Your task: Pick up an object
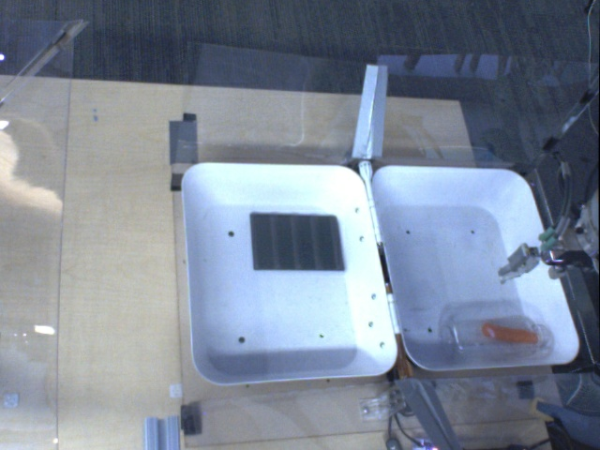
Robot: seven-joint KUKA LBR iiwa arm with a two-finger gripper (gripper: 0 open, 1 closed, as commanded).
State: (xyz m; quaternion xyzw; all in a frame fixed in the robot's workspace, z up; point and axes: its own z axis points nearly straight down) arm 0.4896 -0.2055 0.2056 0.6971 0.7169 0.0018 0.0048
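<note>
End effector (pixel 521 261) above right bin (pixel 441 195), near orange object (pixel 509 333).

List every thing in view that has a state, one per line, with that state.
Clear bottle with orange inside: lying on its side in the right bin, near its front edge, not held.
Gripper: over the right bin, apart from the bottle.
Right bin: holds the bottle.
Left bin: has a dark grated panel in its floor.

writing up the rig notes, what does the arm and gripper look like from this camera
The gripper is a small, pale grey metallic piece with slim fingers, seen at the right bin's right rim. Behind it sits a whitish-grey block with a small greenish spot. Thin dark cables run above it along the right side. Finer markings are too small to read.
</note>
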